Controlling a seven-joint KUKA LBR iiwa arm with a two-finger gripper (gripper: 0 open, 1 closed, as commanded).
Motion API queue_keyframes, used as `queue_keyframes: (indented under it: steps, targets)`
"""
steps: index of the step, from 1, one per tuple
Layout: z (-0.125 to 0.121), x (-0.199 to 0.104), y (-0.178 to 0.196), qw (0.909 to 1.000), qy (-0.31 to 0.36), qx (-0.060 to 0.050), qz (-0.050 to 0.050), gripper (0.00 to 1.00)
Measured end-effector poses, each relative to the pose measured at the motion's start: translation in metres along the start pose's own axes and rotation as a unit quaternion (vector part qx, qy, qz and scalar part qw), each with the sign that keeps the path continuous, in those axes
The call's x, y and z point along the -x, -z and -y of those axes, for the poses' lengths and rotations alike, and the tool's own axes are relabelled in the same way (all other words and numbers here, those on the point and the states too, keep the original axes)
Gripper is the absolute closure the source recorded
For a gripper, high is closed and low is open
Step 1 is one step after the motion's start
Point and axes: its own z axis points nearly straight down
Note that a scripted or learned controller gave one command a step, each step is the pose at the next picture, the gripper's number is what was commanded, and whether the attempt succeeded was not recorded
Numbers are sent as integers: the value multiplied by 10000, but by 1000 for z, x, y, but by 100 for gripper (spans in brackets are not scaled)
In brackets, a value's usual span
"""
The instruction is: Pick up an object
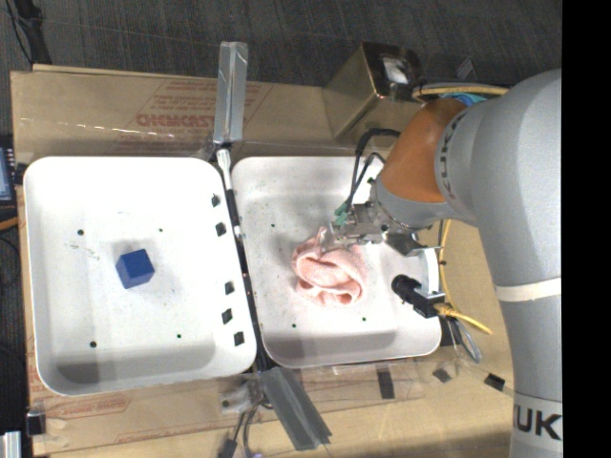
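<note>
A crumpled pink cloth (329,274) lies in the middle of the right bin (277,342). My gripper (342,232) sits right at the cloth's upper edge, with its tip against the fabric. A small blue cube (136,267) rests in the left bin (57,351), far from the gripper. The grey arm with its orange band (420,165) comes in from the right above the right bin.
A metal divider bar (229,93) runs between the two bins at the back. Black clips line the shared rim. A brown box (368,89) stands behind the right bin, and cables and a black fitting (415,294) hang by its right wall.
</note>
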Motion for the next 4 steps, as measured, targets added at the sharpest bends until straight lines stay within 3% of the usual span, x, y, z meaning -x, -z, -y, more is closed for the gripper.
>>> queue_keyframes:
  steps: [1,2,3,4]
  targets:
    - [0,0,0,10000,0,0,2,0]
    - [35,-73,-12,9959,904,-11,0,0]
    - [35,-72,-2,9958,915,-17,-2,100]
    - [35,-72,-2,9958,916,-14,0,0]
